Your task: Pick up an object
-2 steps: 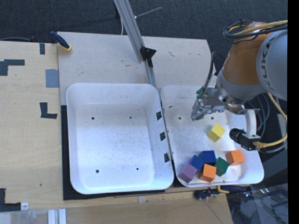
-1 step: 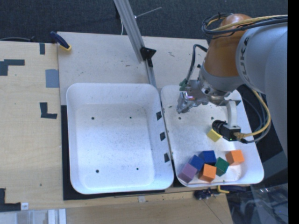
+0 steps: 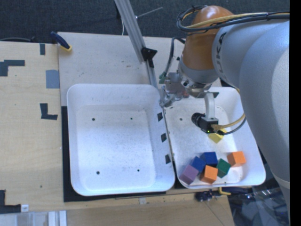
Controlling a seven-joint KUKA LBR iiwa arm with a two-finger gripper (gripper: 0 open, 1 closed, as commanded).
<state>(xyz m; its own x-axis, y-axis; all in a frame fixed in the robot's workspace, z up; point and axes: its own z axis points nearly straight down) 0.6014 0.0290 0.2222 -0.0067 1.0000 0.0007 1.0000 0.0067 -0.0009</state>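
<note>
Hovering over a bin wall: end effector, grip width unreadable. Blocks lie well apart, lower right of it. Risk: descending here strikes the wall, grabs nothing.

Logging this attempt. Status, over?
Gripper at right bin's far left corner, away from the blocks. Coloured blocks clustered at near end. Yellow block apart, mid-bin, nearer the gripper.

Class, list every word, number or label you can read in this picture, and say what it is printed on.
Dark lettering on the grey arm: seen at too steep a slant and too blurred to read.
Nothing else here bears any text, number or sign.
</note>
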